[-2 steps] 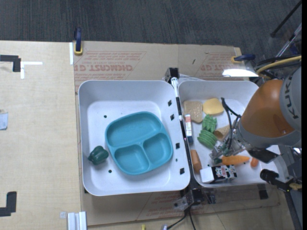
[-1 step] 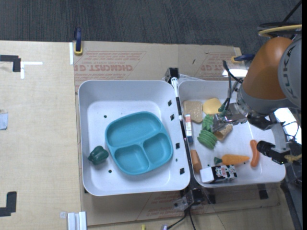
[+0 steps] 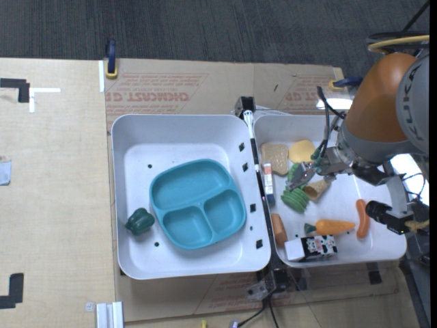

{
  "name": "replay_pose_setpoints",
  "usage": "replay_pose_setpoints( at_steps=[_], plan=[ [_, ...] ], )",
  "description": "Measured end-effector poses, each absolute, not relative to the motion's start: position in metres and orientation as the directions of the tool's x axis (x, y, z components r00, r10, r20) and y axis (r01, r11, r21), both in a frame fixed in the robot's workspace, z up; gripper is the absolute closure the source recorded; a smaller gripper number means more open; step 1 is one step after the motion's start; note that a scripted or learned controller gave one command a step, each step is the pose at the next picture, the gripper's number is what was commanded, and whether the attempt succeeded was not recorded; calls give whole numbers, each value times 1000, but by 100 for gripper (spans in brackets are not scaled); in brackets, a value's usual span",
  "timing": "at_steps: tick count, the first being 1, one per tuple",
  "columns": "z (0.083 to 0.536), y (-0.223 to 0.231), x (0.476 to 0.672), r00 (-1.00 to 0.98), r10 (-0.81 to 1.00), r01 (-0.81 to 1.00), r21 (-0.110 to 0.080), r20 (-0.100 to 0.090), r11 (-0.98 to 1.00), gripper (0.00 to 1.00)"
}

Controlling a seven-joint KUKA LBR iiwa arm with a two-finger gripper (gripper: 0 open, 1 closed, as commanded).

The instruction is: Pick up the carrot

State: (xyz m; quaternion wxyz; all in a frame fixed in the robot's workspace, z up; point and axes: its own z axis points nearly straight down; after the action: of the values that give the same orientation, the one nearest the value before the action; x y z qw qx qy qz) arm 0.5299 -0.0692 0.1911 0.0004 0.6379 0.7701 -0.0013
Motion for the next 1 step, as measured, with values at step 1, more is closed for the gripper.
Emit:
replay_pose_setpoints(
  at_steps=[1],
  plan=[
    [107, -111, 483, -118, 993, 993, -2, 0, 118, 0]
  ],
)
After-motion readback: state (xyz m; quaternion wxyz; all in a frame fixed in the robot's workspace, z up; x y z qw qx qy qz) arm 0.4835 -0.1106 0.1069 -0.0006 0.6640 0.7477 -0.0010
